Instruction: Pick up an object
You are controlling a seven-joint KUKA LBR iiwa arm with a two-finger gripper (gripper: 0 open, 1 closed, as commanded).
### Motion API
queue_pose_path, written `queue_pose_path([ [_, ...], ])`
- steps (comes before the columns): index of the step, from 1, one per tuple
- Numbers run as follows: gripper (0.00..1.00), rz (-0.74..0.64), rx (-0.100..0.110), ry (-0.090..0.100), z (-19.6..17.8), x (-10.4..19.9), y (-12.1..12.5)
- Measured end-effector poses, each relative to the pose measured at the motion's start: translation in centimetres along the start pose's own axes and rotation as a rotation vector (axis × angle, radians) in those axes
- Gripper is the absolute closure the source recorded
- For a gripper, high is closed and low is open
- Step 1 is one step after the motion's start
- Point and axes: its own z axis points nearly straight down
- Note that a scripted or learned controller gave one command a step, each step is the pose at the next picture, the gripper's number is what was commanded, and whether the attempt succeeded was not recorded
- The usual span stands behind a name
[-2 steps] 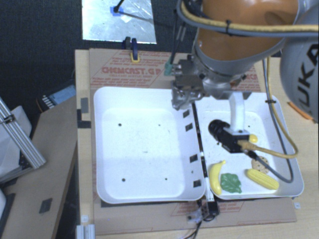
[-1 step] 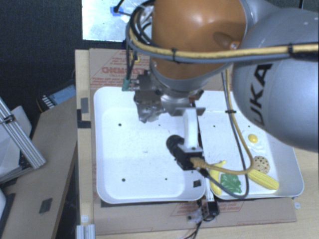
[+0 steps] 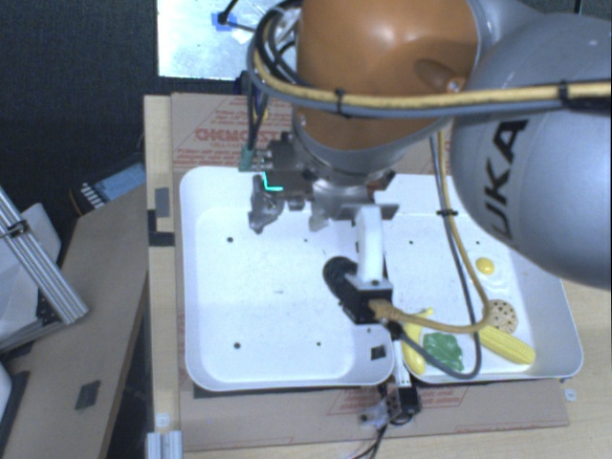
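on a cardboard-lined bench (image 3: 115,285), two shallow white bins sit side by side. the gripper (image 3: 287,216) hangs over the far part of the left bin (image 3: 239,352), its two fingers spread apart with nothing between them. the toys lie well apart in the right bin (image 3: 564,352): a corn cob (image 3: 507,344), cookie (image 3: 501,316), green piece (image 3: 445,349) and fried egg (image 3: 486,267).

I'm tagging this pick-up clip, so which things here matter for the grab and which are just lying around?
For the job:
claw
corn cob
green leafy piece
banana
cookie
fried egg
right bin

Lying about:
left bin
cardboard sheet
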Motion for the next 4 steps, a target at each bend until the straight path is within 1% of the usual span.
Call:
queue_pose_path([
  [1, 0.00, 0.003, -0.006, 0.002, -4.7, 0.0, 2.7],
  [2, 0.00, -0.003, -0.009, 0.005, -13.3, 0.0, -0.1],
  [3, 0.00, -0.003, -0.001, 0.001, -12.8, 0.0, 0.0],
  [4, 0.00, -0.003, -0.001, 0.001, -12.8, 0.0, 0.0],
])
